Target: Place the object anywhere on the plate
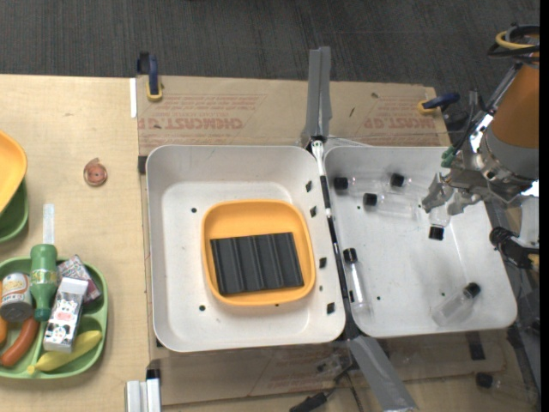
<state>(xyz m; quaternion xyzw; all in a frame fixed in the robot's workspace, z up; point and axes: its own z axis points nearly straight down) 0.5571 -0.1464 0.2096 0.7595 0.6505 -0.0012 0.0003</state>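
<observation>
I take the green tray [86, 354] at the table's [86, 127] left edge as my landmark. On it I see a green bottle [43, 277], a small can [14, 288], a white carton [62, 316], a banana [64, 354] and a red sausage [19, 343]. Above it lies a small pink disc [96, 173]. Right of it, past the bins, sit two clamps [151, 80] on the cardboard sheet [232, 114].
</observation>
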